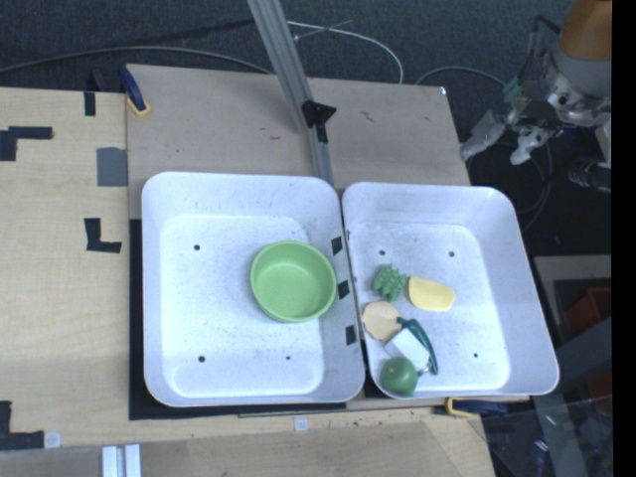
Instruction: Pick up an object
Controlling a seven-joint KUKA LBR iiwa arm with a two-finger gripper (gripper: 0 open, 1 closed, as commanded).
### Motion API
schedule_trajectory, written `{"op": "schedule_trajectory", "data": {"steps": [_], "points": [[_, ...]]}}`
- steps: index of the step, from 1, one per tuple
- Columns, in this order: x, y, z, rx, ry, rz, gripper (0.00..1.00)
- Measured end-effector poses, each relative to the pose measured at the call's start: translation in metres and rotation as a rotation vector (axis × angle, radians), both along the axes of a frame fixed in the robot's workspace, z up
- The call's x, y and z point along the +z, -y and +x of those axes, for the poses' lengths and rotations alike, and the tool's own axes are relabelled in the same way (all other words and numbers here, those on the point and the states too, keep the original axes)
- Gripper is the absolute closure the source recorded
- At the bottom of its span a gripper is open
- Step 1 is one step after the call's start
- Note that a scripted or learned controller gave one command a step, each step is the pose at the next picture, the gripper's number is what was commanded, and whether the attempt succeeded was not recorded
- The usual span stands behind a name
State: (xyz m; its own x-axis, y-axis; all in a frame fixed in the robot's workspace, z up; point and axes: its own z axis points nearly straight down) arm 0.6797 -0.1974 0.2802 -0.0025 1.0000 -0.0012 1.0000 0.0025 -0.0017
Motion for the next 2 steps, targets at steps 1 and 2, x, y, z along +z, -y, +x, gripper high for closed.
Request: {"op": "schedule_trajectory", "data": {"steps": [1, 2], "points": [[0.0, 0.0, 0.0, 0.0, 0.0, -0.001, 0.0], [-0.044, 0.003, -0.002, -0.001, -0.004, 0.0, 0.0]]}}
